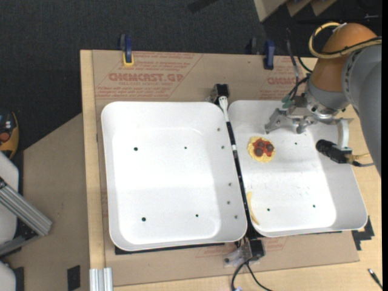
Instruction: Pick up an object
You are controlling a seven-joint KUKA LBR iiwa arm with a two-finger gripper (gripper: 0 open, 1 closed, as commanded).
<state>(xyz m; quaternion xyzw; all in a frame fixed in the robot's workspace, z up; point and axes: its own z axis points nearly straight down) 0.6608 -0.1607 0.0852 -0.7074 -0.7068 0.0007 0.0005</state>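
In the right bin (pixel 339 217), a pizza toy (pixel 261 148) lies near the tool (pixel 285 121).

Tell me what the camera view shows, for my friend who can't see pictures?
A grey robot arm reaches in from the right, its gripper hovering over the right white bin, just above and to the right of a small round yellow toy with red spots. The left white bin sits right beside it on a brown bench.
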